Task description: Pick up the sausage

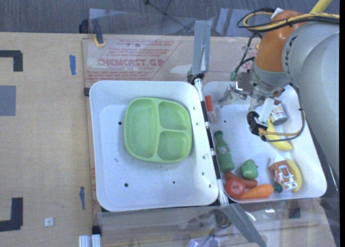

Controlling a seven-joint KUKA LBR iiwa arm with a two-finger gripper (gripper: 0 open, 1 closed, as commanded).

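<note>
We're fairly sure the sausage (249, 182) is the dark red, stubby thing lying flat near the front edge of the right bin (237, 132), though it's small and partly covered, so take that with a pinch of salt. It lies at a slight slant, tucked between the pepper (248, 169) behind it and the carrot (261, 191) in front. Its left end disappears behind the tomato (235, 188). It seems to touch all three.

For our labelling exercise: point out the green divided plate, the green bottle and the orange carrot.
green divided plate (141, 127), camera view, large left compartment.
green bottle (223, 154), camera view, middle of its body.
orange carrot (259, 191), camera view, mid-length.
</note>
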